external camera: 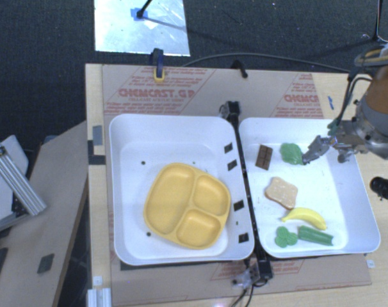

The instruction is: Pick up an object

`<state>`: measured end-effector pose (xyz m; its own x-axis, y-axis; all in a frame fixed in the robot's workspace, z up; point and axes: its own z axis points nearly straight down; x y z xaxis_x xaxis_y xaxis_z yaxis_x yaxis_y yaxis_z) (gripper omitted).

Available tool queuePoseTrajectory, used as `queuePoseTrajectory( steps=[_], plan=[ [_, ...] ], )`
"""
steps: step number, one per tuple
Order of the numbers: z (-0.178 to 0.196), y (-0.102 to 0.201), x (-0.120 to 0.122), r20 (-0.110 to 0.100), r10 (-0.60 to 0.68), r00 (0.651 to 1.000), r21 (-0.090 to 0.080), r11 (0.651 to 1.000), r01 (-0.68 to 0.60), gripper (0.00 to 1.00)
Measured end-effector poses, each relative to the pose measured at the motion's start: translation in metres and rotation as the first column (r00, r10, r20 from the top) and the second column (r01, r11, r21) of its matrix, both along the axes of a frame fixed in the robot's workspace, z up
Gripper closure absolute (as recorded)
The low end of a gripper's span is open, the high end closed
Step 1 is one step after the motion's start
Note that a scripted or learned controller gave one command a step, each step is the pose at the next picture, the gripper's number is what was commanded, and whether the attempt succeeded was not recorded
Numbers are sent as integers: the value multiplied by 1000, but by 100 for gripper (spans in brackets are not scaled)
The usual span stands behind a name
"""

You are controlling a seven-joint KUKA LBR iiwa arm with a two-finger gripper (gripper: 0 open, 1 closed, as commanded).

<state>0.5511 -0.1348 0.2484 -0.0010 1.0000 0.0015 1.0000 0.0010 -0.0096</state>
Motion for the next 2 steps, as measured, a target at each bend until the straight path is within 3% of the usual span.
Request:
queuePoseTrajectory(
  steps=[1, 2],
  plan=[
    [6, 0, 2, 11, 2, 1000, -2, 1000, -2, 0],
    [-38, 5, 8, 8, 2, 1000, -1, 1000, -2, 0]
  ],
)
